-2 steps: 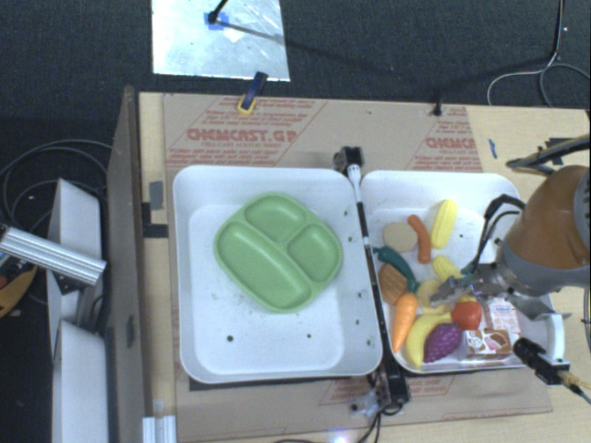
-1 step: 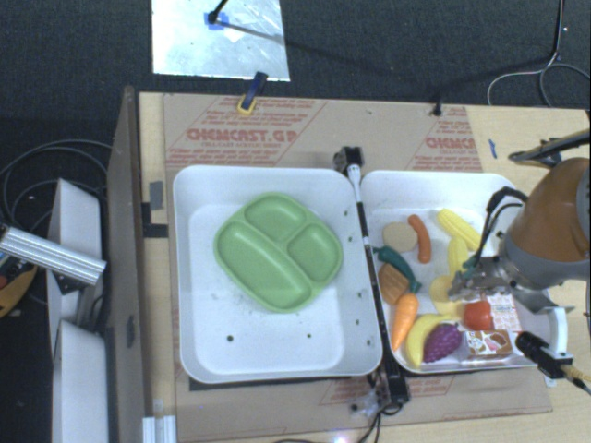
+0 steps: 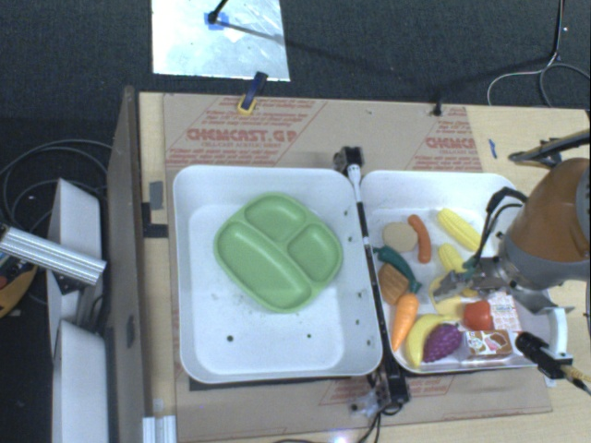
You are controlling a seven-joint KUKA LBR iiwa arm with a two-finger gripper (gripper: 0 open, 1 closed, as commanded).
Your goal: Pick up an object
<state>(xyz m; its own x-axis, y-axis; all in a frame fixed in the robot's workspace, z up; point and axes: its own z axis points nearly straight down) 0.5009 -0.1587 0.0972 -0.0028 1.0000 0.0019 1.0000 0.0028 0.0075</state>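
Note:
The right bin (image 3: 489, 181) holds several toy foods: a red sausage (image 3: 420, 236), a corn cob (image 3: 459, 229), a beige piece (image 3: 398, 236), an orange carrot (image 3: 404, 314), a banana (image 3: 418, 337), purple grapes (image 3: 443, 341) and a red tomato (image 3: 477, 315). My gripper (image 3: 452, 282) is low in this bin, among the food. It sits just left of the tomato, above the banana and below a small yellow piece (image 3: 450, 257). The arm's orange band (image 3: 554, 215) covers the bin's right side.
The left bin (image 3: 208, 340) carries a green divided plate (image 3: 279, 250). A black ridge (image 3: 367, 257) separates the two bins. A dark green piece (image 3: 397, 270) and a brown piece (image 3: 391, 286) lie by that ridge. A printed card (image 3: 489, 343) lies at the right bin's front.

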